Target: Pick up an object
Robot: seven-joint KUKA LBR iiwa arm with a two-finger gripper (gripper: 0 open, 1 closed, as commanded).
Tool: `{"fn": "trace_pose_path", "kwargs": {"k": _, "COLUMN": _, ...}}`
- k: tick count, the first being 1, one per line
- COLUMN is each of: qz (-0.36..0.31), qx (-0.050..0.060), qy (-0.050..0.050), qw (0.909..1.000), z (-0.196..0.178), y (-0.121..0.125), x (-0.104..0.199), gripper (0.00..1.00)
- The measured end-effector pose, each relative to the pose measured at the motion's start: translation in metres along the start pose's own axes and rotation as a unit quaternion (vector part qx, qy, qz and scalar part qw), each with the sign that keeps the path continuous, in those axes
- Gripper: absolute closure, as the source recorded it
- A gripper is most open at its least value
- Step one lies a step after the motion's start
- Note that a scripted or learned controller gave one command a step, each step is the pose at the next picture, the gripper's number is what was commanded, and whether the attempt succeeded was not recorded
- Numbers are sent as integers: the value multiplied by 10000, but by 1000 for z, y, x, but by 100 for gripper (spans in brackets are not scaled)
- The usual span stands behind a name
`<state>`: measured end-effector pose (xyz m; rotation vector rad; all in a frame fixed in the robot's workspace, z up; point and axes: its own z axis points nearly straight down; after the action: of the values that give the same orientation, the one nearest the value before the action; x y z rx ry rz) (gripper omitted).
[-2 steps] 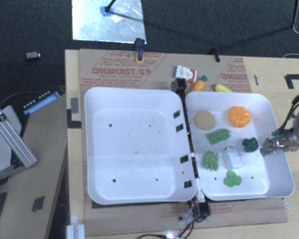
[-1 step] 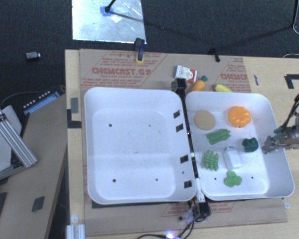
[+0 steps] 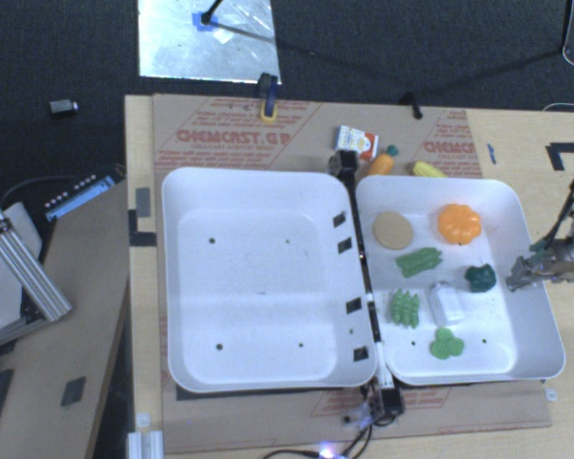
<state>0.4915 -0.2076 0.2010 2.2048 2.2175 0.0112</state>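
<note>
The pincer [image 3: 518, 275] sits at the right rim of the right bin [image 3: 536, 352], just beside a dark green piece [image 3: 479, 277]; whether it is open or closed cannot be told, and nothing is seen in its grip. The right bin holds an orange pumpkin [image 3: 458, 223], a tan disc [image 3: 393, 229], a green pod [image 3: 418, 262], a ridged green piece [image 3: 405, 308], a white block [image 3: 447, 304] and a green leafy piece [image 3: 447, 344], all apart from one another. The left bin [image 3: 182, 352] adjoins it on the surface [image 3: 105, 285].
</note>
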Motion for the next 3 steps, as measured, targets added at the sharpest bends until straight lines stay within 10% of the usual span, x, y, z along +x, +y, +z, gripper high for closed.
{"fn": "trace_pose_path", "kwargs": {"k": 3, "qz": -32, "qx": -53, "qy": -9, "qw": 10000, "z": -32, "y": 4, "x": 0, "gripper": 100}}
